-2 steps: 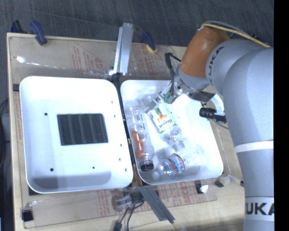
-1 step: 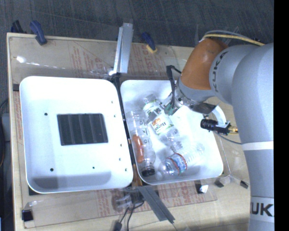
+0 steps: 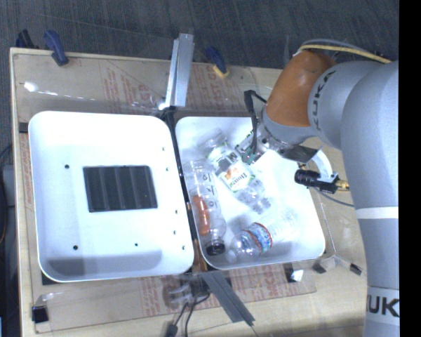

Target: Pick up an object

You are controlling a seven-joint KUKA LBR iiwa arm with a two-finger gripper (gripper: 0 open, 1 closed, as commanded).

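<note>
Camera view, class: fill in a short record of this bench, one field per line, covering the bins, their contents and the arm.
left bin: holds a dark ribbed rectangular panel
right bin: holds several clear plastic bottles
bottle with orange label: near the bin's middle
bottle with blue label: near the front edge
arm: reaches in from the right, over the right bin
gripper: low over the bottles, grasp not discernible

A robotics laboratory test bench was seen from above: a large grey industrial arm with an orange band (image 3: 351, 111) reached over two shallow white plastic bins (image 3: 42, 188) set on a plywood board (image 3: 91, 69) held by blue clamps (image 3: 55, 46), with dark carpet (image 3: 196, 5) beyond.
</note>
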